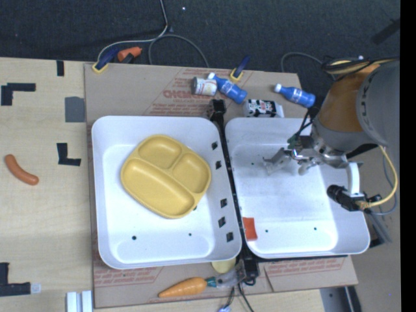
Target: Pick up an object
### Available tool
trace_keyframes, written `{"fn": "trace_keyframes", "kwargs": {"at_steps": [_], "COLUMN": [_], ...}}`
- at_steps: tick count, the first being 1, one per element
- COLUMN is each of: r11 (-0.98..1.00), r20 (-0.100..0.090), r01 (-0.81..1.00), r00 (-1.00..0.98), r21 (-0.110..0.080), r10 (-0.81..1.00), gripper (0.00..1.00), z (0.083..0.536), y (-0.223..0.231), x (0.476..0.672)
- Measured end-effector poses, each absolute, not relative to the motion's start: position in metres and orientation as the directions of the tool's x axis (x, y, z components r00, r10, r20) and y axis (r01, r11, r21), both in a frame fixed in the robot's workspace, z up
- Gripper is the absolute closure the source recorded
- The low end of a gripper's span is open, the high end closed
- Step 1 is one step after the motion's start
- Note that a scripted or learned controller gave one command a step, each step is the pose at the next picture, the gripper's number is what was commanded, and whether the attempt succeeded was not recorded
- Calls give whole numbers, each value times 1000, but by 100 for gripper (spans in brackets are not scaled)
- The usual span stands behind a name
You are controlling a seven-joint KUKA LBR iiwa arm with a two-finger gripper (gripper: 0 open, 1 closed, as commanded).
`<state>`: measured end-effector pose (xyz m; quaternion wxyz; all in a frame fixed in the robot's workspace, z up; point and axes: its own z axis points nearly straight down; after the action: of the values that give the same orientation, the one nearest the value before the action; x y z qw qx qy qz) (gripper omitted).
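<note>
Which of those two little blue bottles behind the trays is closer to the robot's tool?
The blue bottle on the right, lying just behind the right bin, is closer to the tool. The other blue bottle lies farther left, beside a white jar.

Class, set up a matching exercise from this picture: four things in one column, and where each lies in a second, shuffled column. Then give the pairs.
Things:
1. yellow divided plate
2. toy carrot
3. toy sausage
4. gripper

Places:
A. on the wooden bench, far left
B. over the right bin
C. in the left bin
D. on the cardboard below the bins

Pairs: 1-C, 2-D, 3-A, 4-B
</note>
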<state>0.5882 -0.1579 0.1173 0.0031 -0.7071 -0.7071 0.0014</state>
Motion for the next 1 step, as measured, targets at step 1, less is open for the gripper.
{"fn": "trace_keyframes", "kwargs": {"at_steps": [1], "r11": [5], "r20": [-4], "r01": [1000], "r00": [-5], "r21": [2], "r10": [1000], "gripper": [0], "z": [85], "y": [-100], "x": [609]}}
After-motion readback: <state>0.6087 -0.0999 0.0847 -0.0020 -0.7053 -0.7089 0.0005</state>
